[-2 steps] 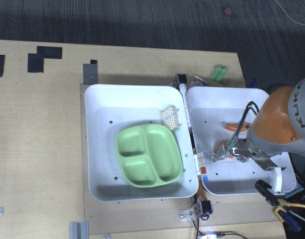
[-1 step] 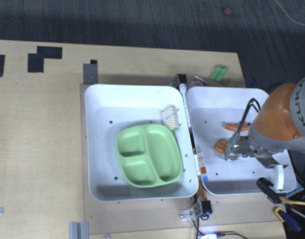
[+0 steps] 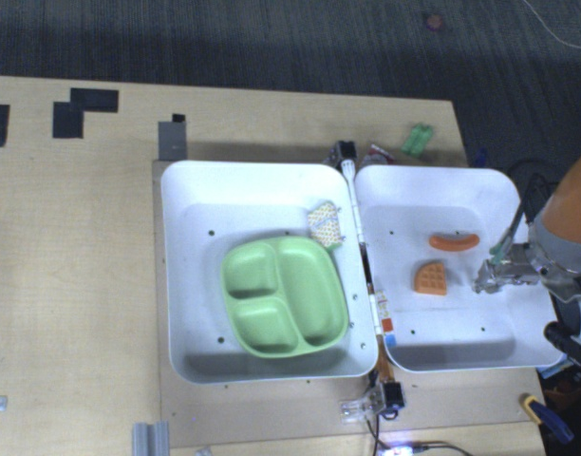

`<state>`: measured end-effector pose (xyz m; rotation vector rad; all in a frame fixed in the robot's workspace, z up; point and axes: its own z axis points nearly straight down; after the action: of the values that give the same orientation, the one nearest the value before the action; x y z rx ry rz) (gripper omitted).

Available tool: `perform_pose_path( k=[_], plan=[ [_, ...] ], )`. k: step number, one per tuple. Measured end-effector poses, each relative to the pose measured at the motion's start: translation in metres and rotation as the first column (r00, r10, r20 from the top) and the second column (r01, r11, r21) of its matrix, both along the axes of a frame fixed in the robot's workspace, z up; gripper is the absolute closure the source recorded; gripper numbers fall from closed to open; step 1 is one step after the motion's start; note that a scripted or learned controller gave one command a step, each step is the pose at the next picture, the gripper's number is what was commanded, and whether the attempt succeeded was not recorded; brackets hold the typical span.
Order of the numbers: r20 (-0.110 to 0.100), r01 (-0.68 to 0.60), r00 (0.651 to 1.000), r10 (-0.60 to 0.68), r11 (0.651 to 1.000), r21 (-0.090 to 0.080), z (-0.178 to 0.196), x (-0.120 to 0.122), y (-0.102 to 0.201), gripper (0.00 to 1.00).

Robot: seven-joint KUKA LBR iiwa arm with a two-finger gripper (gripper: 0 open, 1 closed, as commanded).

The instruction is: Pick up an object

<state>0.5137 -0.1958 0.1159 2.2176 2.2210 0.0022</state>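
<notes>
In the left bin (image 3: 181,255), mid-frame, a green tray (image 3: 284,295) lies with a small patterned item (image 3: 325,221) at its upper right corner. In the right bin (image 3: 461,183) a sausage (image 3: 454,242) sits above a waffle (image 3: 430,278); the gripper (image 3: 487,279) hangs right of the waffle, holding nothing I can see.

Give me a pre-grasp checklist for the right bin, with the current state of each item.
1. Targets present in the right bin: ok, a hot dog and a waffle piece lie on its floor.
2. Targets apart from each other: ok, a gap shows between them.
3. Tool inside the right bin: ok, near its right side.
4. Tool over a target: not ok, it sits right of the waffle piece.
5. Finger opening: cannot tell.
6. Target already held: not ok, both lie free.
</notes>
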Motion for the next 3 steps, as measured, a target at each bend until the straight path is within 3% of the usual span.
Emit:
perform_pose_path(
  k=[1,2,3],
  plan=[
    [0.000,0.000,1.000,0.000,1.000,0.001,0.000,0.000,0.001,0.00],
    [0.004,-0.003,1.000,0.003,1.000,0.001,-0.029,0.022,0.040,0.00],
    [0.009,-0.005,1.000,0.005,1.000,0.000,-0.018,0.023,0.040,1.00]
  ],
)
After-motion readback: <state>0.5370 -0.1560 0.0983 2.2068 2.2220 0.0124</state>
